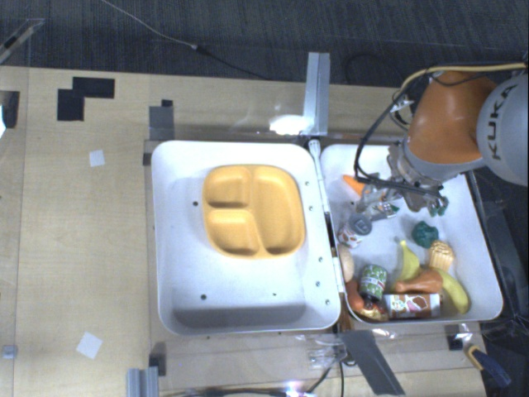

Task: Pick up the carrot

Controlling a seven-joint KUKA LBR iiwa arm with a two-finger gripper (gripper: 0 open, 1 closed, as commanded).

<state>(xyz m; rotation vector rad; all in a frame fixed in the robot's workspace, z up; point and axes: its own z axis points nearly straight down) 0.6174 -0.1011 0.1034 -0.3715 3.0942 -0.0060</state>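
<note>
The carrot point(354, 184) is lying in the right bin point(488, 263), just left of the hand point(376, 209), long axis running left-right; whether the hand is clenched or released cannot be told

Pale wood bench point(74, 246), dark carpet point(248, 15)

Arm reaching in from the right, gripper point(374, 209) hanging low over the right bin point(479, 246), carrot point(354, 185) lying just beside it, yellow tray point(250, 210) sitting in the left bin point(178, 246).
</note>
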